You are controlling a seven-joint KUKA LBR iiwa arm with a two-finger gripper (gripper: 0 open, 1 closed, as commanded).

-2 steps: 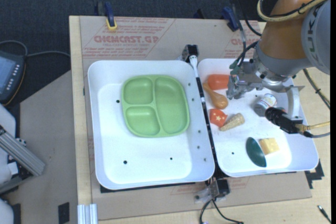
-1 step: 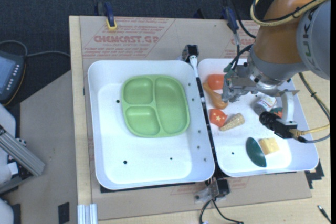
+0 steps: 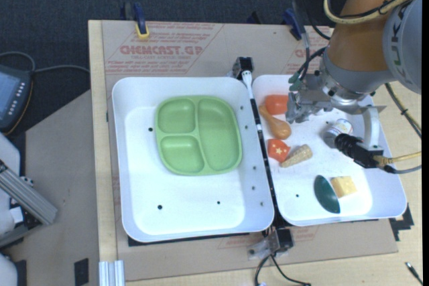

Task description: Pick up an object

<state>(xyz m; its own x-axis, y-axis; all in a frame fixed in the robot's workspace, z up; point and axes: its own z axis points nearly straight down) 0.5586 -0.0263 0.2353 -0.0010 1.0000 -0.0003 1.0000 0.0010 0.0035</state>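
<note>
The right bin (image 3: 375, 204) holds several small objects. A red-orange piece (image 3: 275, 104) lies near its far left, with an orange carrot-like piece (image 3: 276, 124) just in front of it. A red tomato-like piece (image 3: 277, 149) and a tan cone (image 3: 297, 155) lie closer to the front. A dark green piece (image 3: 327, 193) and a yellow block (image 3: 345, 186) lie at the front. My gripper (image 3: 299, 108) hangs low over the bin's far part, just right of the red-orange piece and the carrot. The wrist hides its fingertips.
The left bin (image 3: 134, 197) carries a green divided plate (image 3: 199, 134). A black clip (image 3: 242, 67) sits on the wall between the bins. A black cable part (image 3: 355, 149) hangs off the arm over the right bin. Clamps (image 3: 140, 20) hold the board's far edge.
</note>
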